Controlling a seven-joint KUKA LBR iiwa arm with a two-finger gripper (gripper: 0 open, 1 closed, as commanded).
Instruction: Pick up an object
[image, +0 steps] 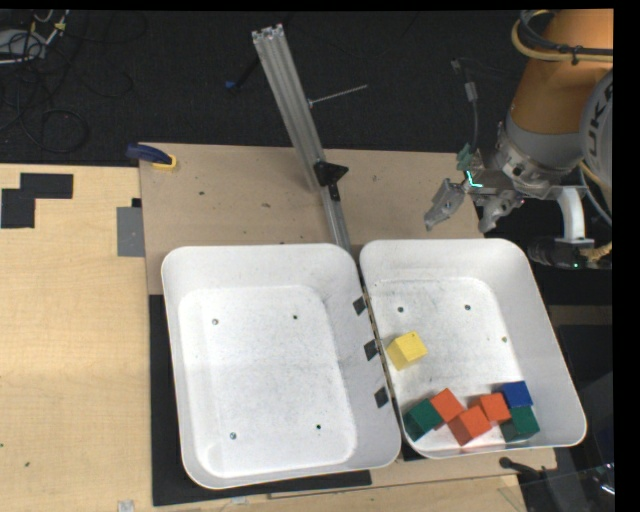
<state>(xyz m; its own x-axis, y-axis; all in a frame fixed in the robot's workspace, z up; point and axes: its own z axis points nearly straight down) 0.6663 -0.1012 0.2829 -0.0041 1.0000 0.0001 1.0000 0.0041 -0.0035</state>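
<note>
Our gripper (468, 208) hangs spread and holding nothing above the right bin (530, 270)'s far rim; the yellow cube (407, 349) lies well apart, toward the bin's left wall.

Bins (200, 270) white matt plastic, speckled; bench (70, 330) pale wood; rail (295, 110) ribbed metal, alu-looking.

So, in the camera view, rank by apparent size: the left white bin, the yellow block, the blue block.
1. Shallow white left bin, by far the largest.
2. Yellow cube block.
3. Blue cube block, which looks slightly smaller than the yellow one, but that is too close to rank firmly.
</note>
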